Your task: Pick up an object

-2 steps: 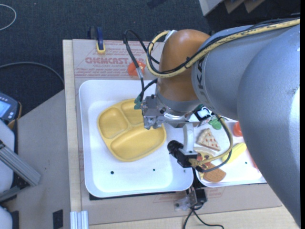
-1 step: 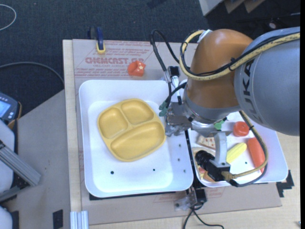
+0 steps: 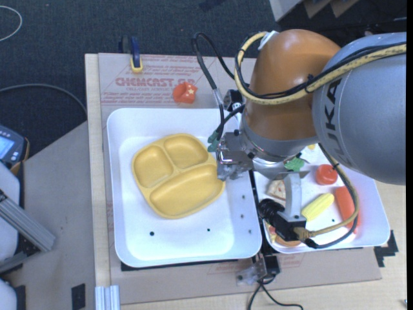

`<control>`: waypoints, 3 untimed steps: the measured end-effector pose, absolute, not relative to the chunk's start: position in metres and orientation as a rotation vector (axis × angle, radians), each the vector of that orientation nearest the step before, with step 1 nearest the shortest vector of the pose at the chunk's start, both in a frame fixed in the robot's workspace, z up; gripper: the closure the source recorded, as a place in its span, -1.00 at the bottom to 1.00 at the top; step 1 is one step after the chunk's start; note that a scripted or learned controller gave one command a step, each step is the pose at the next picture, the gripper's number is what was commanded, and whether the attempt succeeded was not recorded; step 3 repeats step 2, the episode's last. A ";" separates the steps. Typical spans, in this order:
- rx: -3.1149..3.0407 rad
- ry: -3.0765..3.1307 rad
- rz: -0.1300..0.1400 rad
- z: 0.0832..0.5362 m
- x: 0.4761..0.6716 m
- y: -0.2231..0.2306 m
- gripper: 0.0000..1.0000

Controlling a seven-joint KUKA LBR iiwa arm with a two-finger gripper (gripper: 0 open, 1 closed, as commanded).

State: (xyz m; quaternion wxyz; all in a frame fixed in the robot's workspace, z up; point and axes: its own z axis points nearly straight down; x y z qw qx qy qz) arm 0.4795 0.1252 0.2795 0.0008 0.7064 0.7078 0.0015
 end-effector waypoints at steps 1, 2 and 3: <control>2.222 2.223 -0.003 0.275 0.479 0.126 1.00; 2.233 2.218 -0.016 0.205 0.483 0.072 1.00; 2.233 2.218 -0.016 0.205 0.483 0.072 1.00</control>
